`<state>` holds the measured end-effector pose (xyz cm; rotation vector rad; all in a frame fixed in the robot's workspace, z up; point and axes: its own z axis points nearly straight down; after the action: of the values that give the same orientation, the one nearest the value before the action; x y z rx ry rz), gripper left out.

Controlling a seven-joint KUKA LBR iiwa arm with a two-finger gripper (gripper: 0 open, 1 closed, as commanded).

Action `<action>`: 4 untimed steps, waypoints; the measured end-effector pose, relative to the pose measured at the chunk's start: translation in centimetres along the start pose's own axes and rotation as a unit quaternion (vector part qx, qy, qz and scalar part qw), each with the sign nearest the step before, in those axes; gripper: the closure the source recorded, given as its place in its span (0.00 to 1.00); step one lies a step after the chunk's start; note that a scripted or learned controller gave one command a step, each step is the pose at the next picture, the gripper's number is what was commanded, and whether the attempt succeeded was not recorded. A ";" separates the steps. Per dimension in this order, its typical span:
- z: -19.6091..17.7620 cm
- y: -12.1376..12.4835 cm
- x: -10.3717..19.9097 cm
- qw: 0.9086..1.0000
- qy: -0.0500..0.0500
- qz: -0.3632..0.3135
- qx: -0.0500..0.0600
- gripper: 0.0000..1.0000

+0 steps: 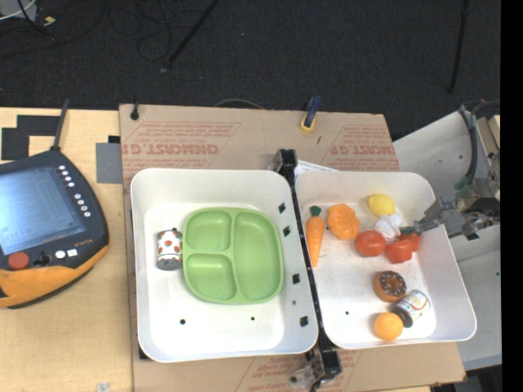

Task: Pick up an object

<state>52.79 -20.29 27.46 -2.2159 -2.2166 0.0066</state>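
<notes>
The gripper [413, 229] reaches into the right bin [445, 300]; its fingers' state I cannot tell. Two tomatoes [370, 242] and a lemon [380, 204] crowd around it.

The place was a robotics lab or test cell rather than a home. A robot teach pendant [45, 219] with a screen and orange casing lay on the wooden bench [49, 341]. Two white bins [212, 333] sat on printed cardboard [221, 141], clamped at the far edge. Loose cables [176, 23] trailed over dark carpet [327, 47] behind, and toy food filled the right bin.
</notes>
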 end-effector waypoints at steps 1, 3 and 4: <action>-0.3 0.1 0.0 1.000 -0.001 0.000 -0.003 0.00; 10.8 0.4 0.4 1.000 0.001 -0.002 0.000 0.00; 16.3 0.9 1.2 1.000 0.001 0.000 0.000 0.00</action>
<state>53.60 -19.11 11.21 -2.2144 -2.2162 0.0040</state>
